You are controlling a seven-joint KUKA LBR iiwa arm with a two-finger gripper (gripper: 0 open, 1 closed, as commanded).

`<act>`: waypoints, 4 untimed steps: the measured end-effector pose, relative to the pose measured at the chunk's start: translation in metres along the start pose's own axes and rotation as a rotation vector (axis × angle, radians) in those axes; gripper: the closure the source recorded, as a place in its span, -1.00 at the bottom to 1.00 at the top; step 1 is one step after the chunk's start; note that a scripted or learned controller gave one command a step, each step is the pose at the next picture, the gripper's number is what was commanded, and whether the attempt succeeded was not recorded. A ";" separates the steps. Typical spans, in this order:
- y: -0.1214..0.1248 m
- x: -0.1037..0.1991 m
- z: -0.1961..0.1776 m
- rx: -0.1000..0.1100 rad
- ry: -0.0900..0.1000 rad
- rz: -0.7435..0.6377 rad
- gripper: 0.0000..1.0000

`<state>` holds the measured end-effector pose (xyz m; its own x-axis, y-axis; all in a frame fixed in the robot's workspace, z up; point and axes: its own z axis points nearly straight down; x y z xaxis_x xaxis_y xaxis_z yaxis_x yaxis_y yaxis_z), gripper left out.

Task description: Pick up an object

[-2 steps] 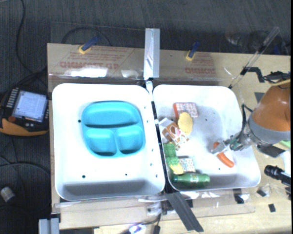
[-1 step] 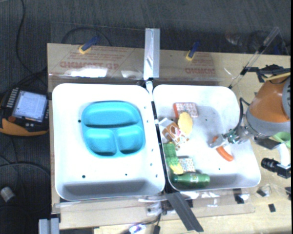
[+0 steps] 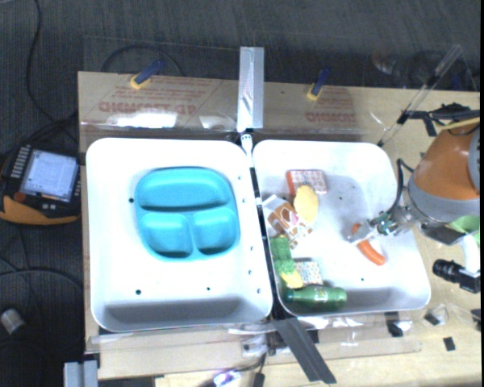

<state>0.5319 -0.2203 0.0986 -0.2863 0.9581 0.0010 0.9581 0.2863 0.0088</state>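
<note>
My gripper [image 3: 377, 226] reaches in from the right and hangs low over the right side of the right bin [image 3: 403, 176]. An orange carrot-like piece [image 3: 373, 252] lies just below and beside it, and I cannot tell whether they touch. More objects crowd the bin's left side: a yellow fruit [image 3: 306, 202], a red and white packet [image 3: 306, 181], a patterned snack pack [image 3: 283, 217], a green leafy toy [image 3: 281, 252], a small printed box [image 3: 309, 272] and a green bottle [image 3: 316, 297] lying along the front wall.
The left bin [image 3: 113, 297] holds a blue divided tray [image 3: 185, 212]. The arm's orange band [image 3: 448, 166] stands over the right bin's right rim. A divider ridge [image 3: 256, 216] separates the bins. Bare floor shows in the right bin's back right part.
</note>
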 end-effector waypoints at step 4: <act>0.030 0.059 -0.029 0.012 0.000 0.327 1.00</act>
<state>0.5438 -0.1552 0.1284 0.0364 0.9993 0.0014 0.9993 -0.0364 -0.0041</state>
